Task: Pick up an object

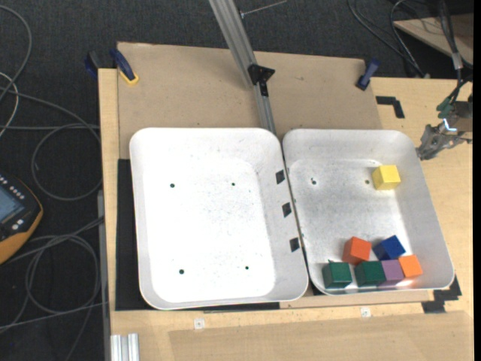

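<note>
The right bin [421,201] holds several small blocks. A yellow cube [386,177] sits alone near its far right side. Packed together in the near right corner are a red-orange block [358,249], a blue block [391,247], an orange block [410,265], a purple block [392,271] and two green blocks [370,274] [337,274]. My gripper [431,143] hangs at the right edge of the view, just beyond the bin's far right corner and up and to the right of the yellow cube. Nothing shows in it.
The left bin [150,201] lies beside the right one, with black clips [285,209] along the shared rim. A slanted metal pole [240,43] rises behind the bins. Blue clamps [124,66] [367,74] hold the board's far corners. Cables lie on the floor at left.
</note>
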Robot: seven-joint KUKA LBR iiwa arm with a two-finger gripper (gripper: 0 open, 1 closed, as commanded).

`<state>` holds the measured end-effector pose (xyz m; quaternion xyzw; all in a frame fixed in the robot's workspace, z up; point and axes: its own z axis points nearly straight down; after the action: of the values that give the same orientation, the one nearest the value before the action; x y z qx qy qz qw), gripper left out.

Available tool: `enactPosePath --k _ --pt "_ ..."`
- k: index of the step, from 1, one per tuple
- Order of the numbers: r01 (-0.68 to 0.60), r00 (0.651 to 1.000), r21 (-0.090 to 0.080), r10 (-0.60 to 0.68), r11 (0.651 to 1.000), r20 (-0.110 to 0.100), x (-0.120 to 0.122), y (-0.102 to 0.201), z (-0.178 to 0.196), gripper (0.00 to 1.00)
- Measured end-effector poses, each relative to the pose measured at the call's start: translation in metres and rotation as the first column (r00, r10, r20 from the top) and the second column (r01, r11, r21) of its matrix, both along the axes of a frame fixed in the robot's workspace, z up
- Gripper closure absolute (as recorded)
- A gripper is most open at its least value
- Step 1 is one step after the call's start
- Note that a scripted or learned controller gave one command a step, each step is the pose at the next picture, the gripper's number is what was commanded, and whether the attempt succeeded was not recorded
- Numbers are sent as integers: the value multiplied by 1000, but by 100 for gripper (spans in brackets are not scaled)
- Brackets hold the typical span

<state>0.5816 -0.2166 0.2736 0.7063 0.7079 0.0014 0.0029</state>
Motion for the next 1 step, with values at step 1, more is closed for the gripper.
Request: enactPosePath --k 1 --pt "-4 1000 5 4 1000 -6 -9 54 5 100"
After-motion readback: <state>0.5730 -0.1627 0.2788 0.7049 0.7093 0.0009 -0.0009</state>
